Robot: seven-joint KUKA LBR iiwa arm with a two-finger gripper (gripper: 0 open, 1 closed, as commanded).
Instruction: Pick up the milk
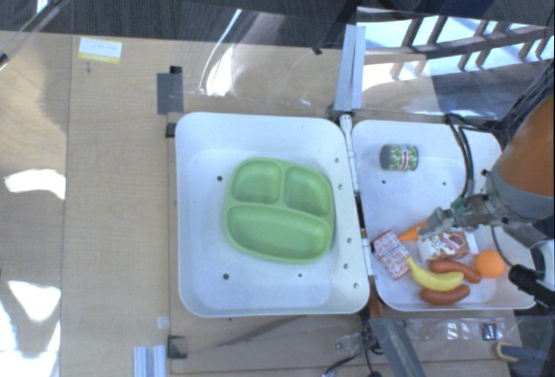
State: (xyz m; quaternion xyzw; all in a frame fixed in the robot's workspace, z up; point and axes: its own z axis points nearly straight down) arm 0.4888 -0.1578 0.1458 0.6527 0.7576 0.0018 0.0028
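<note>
One gripper (453, 215): it hangs directly above the milk carton (448, 243), over its far edge in this slanted view. Whether it is released or clenched cannot be told.
Arm (525, 172): grey with an orange band, it comes in from the view's right of the milk carton.
Milk carton: a small white carton with red markings, lying in the near part of the right bin (408, 128).
Upper sausage (457, 267): just nearside of the milk carton, apparently touching it.
Banana (436, 277): yellow, nearside of the milk carton, against the upper sausage.
Lower sausage (444, 295): nearside of the milk carton, beyond the banana and close to the bin's near rim.
Orange (491, 263): just to the view's right of the milk carton, at the end of the upper sausage.
Small orange piece (409, 235): just to the view's left of the milk carton; too small to identify.
Red-and-white box (392, 254): further to the view's left of the milk carton, tilted, near the bin's dividing wall.
Can (399, 158): green and white, on its side, well apart from the milk carton toward the far left corner of the same bin.
Left bin (199, 219): to the view's left of the milk carton, across the dividing wall.
Green plate (279, 209): three compartments, in the middle of the left bin, well apart from the milk carton.
Bench (113, 237): pale wood, under both bins.
</note>
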